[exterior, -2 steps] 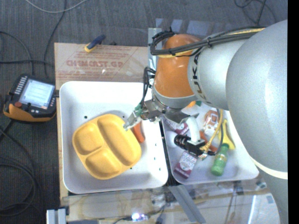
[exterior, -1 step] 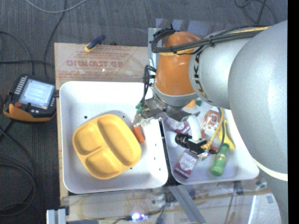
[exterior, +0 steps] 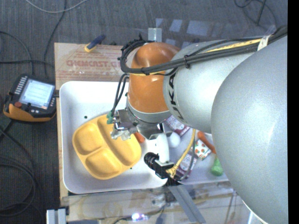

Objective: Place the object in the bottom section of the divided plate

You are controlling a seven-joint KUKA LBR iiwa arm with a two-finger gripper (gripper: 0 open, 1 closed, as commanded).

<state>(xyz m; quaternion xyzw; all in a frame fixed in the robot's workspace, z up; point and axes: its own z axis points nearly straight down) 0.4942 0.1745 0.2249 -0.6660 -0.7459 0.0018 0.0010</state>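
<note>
Camera view from my remote seat: the arm (exterior: 219, 101) is huge in frame, coming in from 3 o'clock and covering most of the right bin (exterior: 205, 171). Its orange band (exterior: 147, 85) sits pretty much dead center, just above the wrist.

The gripper (exterior: 122, 133) hangs at the 2 o'clock edge of the yellow divided plate (exterior: 105, 148), right over the plate's rim. I honestly can't tell whether it's spread or closed, since the wrist hardware blocks it from this angle. I also can't make out anything pinched in it.

That plate lies in the left bin (exterior: 74, 101), toward the bin's 5 o'clock side, tilted so its three sections fan out diagonally. All the sections I can see look plain yellow.

As for the object, I can't pick out which one it is. A bunch of small things sit in the right bin, peeking out from under the arm: a carrot-looking orange piece (exterior: 205, 141) at about 3 o'clock from the plate, a green item (exterior: 217, 167) a bit lower, and some printed packets (exterior: 175, 124) tucked beside the wrist. A little orange bit (exterior: 139, 137) shows just beside the gripper, but it's too hidden to call.

Off the bench at 9 o'clock, the teach pendant (exterior: 30, 99) lies on the floor with its screen lit.
</note>
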